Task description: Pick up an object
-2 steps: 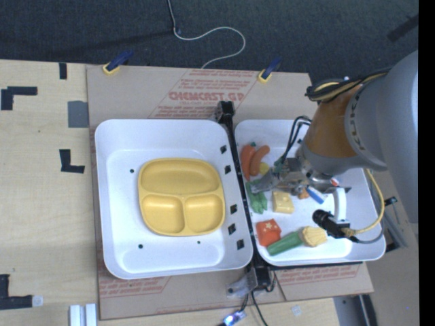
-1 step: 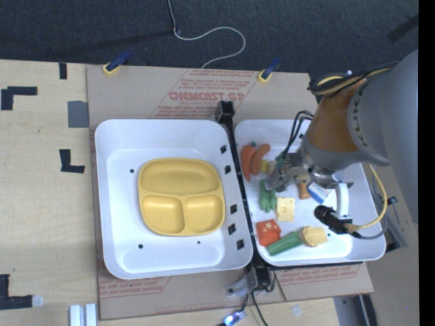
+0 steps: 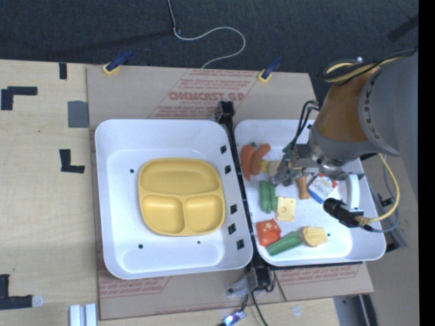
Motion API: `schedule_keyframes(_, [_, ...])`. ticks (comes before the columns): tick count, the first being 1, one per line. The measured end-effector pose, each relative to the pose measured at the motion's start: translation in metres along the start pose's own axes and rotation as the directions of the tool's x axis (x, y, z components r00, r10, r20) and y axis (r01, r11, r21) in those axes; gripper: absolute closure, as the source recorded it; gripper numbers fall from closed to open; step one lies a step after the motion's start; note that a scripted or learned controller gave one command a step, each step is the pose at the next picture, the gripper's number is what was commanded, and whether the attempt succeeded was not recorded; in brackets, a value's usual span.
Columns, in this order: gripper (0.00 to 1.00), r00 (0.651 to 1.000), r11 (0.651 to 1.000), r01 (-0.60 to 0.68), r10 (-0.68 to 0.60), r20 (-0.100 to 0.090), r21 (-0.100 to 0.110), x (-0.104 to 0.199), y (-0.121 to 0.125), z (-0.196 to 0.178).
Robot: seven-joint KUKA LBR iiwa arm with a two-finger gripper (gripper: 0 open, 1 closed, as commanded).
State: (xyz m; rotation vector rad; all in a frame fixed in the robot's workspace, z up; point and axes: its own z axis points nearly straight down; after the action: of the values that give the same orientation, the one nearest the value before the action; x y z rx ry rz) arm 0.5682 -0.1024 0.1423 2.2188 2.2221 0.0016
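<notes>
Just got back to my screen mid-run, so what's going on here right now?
The arm has reached into the right bin, and its gripper is low over the pile of toy food there, near the hot dog and the green pickle. Nothing visibly sits between its fingers, so no pick is confirmed yet. A cheese wedge, a tomato piece and a corn cob lie nearer the front. The left bin holds a yellow divided plate.

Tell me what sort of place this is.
Probably a robot lab's grasping test bench: two white bins clipped onto cardboard, toy food such as a hot dog, and a yellow divided plate.
</notes>
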Motion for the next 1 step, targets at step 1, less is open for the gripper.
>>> schedule_keyframes(1, [1.00, 1.000, 1.000, -0.001, 0.001, 0.001, -0.002, -0.0097, 0.0027, -0.0498])
